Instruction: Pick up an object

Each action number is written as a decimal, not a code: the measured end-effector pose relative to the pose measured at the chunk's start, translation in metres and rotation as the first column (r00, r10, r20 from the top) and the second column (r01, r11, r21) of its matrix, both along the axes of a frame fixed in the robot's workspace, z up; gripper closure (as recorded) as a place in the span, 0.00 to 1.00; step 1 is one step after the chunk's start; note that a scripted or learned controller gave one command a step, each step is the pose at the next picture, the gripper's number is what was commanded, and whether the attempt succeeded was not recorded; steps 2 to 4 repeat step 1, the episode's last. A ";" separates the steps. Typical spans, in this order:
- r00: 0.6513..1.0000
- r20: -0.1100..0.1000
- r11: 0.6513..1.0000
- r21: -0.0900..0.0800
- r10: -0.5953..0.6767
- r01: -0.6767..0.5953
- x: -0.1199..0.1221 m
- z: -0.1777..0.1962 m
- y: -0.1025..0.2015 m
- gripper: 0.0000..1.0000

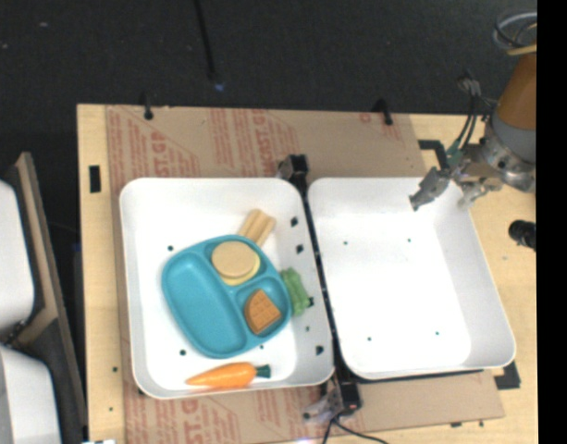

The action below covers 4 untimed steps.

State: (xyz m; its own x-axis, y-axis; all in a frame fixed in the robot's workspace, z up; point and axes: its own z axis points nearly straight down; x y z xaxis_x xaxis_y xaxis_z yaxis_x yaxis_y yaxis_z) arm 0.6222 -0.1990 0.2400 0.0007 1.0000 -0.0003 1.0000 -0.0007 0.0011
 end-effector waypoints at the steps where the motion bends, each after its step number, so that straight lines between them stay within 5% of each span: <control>1: 1.000 -0.006 1.000 0.001 0.019 -0.019 0.019 -0.068 -0.022 0.00; 4: 1.000 -0.006 1.000 0.001 0.019 -0.019 0.019 -0.068 -0.022 0.00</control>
